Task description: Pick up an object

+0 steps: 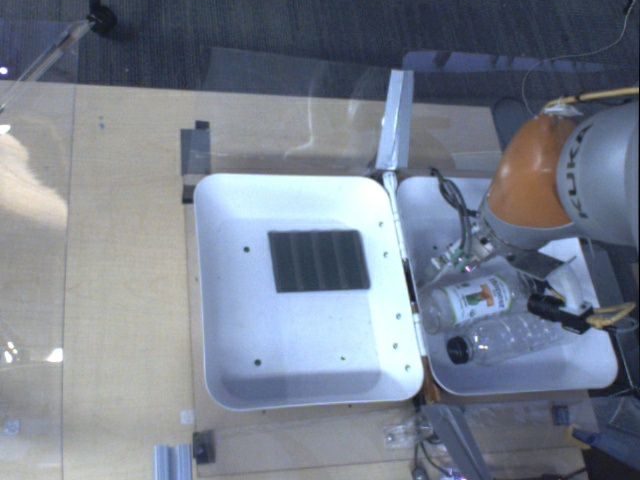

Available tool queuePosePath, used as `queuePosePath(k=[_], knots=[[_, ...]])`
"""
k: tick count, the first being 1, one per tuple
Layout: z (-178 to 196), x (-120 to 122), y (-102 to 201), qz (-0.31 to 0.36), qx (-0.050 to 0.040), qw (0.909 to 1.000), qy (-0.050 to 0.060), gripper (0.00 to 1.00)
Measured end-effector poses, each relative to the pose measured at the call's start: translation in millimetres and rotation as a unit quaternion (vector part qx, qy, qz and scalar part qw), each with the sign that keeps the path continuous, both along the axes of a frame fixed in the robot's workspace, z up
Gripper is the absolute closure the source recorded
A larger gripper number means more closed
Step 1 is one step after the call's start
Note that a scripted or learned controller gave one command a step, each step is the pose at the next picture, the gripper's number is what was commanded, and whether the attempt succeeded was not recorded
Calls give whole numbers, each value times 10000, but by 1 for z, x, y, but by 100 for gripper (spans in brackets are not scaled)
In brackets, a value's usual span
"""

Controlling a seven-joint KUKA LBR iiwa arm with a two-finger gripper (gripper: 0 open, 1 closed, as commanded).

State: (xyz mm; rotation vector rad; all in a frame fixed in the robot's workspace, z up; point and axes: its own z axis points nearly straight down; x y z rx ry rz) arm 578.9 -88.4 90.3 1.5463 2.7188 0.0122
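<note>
The arm [600, 173], grey with an orange band, reaches in from the right and hangs over the right bin [520, 380]. Its hand [460, 255] sits low inside that bin, toward the bin's left wall and a little behind the middle. The wrist hides most of the hand from above, so I cannot tell whether it is open or closed, and nothing can be seen gripped in it.

Two things lie in the right bin, both on their sides. A labelled bottle [476, 298], pale with green and orange marks on its wrap, lies just in front of the hand. It is so close that I cannot tell whether the two touch. In front of that again lies a clear bottle [515, 334] with a black cap [458, 349]. The cap points toward the bin's left wall and the see-through body runs off to the right. The two bottles lie roughly side by side, very near each other, in the front half of the bin.

The left bin [290, 184] stands right beside the right one, their walls almost meeting. It holds a dark ribbed rectangle [318, 260] lying flat near its middle. Both bins rest on a light wooden surface [100, 268].
</note>
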Motion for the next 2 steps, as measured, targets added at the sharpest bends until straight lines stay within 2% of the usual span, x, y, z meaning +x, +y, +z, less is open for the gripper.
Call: queuePosePath(k=[2], knots=[[0, 0, 0, 0, 0, 10000, 0, 0]])
